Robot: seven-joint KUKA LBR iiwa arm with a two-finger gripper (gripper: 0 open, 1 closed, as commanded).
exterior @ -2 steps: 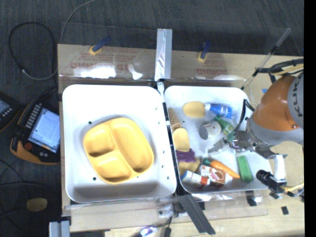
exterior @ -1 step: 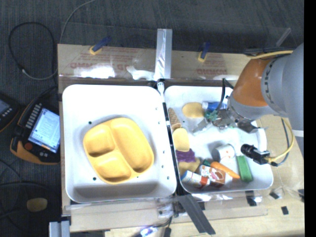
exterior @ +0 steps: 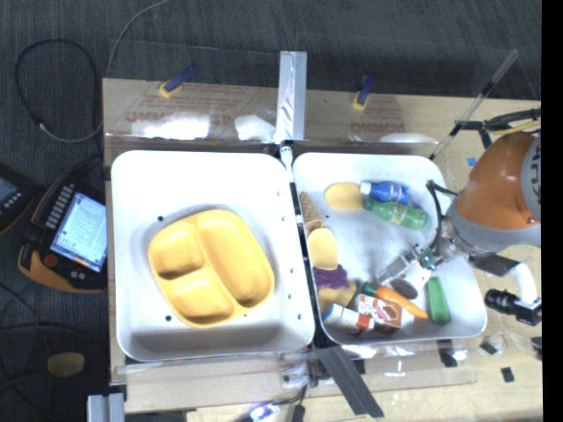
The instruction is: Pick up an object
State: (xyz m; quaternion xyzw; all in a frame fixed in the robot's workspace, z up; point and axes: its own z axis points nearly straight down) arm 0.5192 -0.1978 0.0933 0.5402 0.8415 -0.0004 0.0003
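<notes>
Camera view: gripper (exterior: 412, 266) low in right bin (exterior: 457, 322), finger state unclear

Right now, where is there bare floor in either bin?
Left bin: bare strips all around the yellow tray. Right bin: one bare patch mid-floor between the green bottle and the pincer; its front is crowded.

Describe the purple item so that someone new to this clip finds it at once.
Start at the right bin, the one crowded with toy food. Go to its left wall, near the divider, and look just below the pale yellow piece. The purple object sits there, above the white and red carton; it is the one purple thing among yellow, green, orange and blue neighbours.
</notes>
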